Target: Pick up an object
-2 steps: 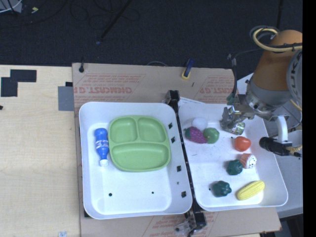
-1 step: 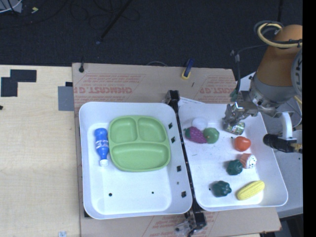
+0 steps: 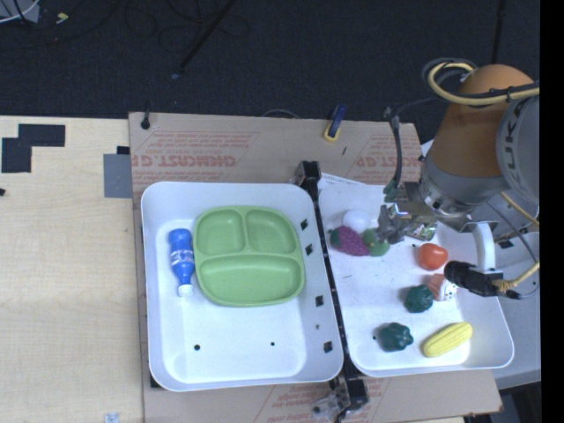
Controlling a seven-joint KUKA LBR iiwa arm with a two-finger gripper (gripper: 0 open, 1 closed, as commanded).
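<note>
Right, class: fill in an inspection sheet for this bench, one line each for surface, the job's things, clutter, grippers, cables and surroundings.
Surface: left bin and right bin side by side on cardboard.
Job's things: right bin holds purple grapes, tomato, corn cob, two dark green vegetables.
Clutter: left bin holds green divided plate and blue bottle beside it.
Grippers: gripper low in right bin, beside the grapes; finger state unclear.
Cables: yellow loop on the arm.
Surroundings: dark floor behind, wooden bench left.

green plate (image 3: pixel 248 256), blue bottle (image 3: pixel 181 259)
</note>
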